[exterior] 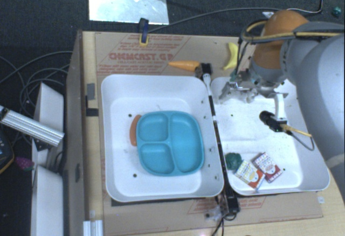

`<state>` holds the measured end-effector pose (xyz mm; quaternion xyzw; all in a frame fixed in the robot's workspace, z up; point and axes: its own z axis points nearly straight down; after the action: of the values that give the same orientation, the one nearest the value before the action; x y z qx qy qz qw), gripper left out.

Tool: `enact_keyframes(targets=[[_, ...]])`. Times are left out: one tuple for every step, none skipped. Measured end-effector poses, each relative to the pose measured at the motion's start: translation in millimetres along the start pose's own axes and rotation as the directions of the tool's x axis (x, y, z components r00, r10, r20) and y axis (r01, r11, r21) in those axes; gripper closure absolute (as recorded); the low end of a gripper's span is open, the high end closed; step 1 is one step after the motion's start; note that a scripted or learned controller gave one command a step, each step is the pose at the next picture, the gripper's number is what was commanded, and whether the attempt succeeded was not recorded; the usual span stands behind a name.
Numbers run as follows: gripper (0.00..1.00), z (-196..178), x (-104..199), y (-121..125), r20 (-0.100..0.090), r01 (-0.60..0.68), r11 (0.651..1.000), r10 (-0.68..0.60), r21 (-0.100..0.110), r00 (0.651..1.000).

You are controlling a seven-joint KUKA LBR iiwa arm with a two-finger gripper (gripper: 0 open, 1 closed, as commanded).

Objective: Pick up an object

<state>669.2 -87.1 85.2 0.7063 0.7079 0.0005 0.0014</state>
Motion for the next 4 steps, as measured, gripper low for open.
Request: enact_keyframes(targets=[[0.00,0.1,1.1,0.0,0.000,0.001,1.000,-0.001,0.000,1.000],[1.00,-11.1,0.9,1.0,0.001,0.004,1.000,-0.004,-0.003,1.000],[0.00,-11.0,0.9,1.0,0.001,0.004,1.000,-0.004,-0.003,1.000],[0.00,0.4,3.8,-0.2,0.000,0.002,1.000,-0.002,0.001,1.000]])
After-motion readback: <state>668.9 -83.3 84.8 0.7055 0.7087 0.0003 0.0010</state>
